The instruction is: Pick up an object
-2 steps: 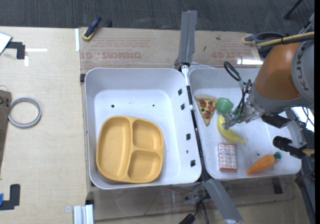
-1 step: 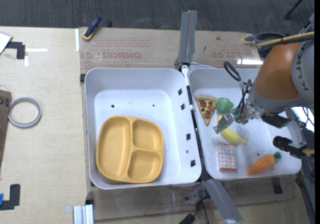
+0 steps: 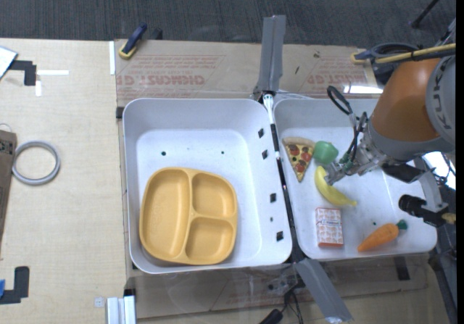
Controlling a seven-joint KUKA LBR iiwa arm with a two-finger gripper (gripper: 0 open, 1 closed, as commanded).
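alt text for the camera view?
Gripper low in the right bin, at the banana, beside a green ball, pizza slice, box and carrot. Left bin holds a yellow plate.

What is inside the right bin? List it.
The right bin holds a pizza slice, a green ball, a banana, a small carton and a carrot. The gripper and arm cover the bin's far right.

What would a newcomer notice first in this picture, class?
Probably the yellow plate lying in the left bin, and the arm's orange band over the right bin. Next come the bright toy foods there: pizza slice, banana, carrot and a small box.
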